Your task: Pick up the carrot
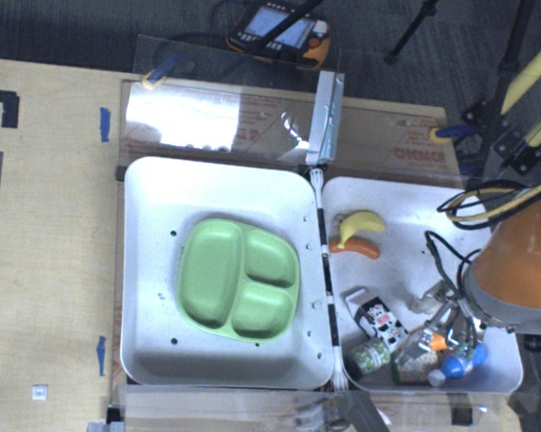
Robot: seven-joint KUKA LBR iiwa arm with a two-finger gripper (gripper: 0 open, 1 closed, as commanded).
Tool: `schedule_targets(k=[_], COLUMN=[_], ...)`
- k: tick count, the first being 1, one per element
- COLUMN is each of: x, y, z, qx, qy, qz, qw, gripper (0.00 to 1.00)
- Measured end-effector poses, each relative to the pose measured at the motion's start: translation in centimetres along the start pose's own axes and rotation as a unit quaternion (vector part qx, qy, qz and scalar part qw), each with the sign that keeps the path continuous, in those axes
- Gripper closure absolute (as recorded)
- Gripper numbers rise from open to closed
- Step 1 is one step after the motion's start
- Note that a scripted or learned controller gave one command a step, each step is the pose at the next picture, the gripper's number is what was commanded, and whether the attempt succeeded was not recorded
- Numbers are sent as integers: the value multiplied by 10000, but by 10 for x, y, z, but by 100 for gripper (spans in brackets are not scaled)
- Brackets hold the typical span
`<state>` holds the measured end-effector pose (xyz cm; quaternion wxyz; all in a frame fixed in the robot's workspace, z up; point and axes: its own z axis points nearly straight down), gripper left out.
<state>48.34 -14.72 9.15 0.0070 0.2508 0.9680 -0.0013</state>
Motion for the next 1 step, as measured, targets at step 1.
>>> schedule_targets(k=[1], x=[-25], y=[-48], z=[-78], qx=[-4], qy=[50], qz=[-398], qw=[9992], gripper=[0])
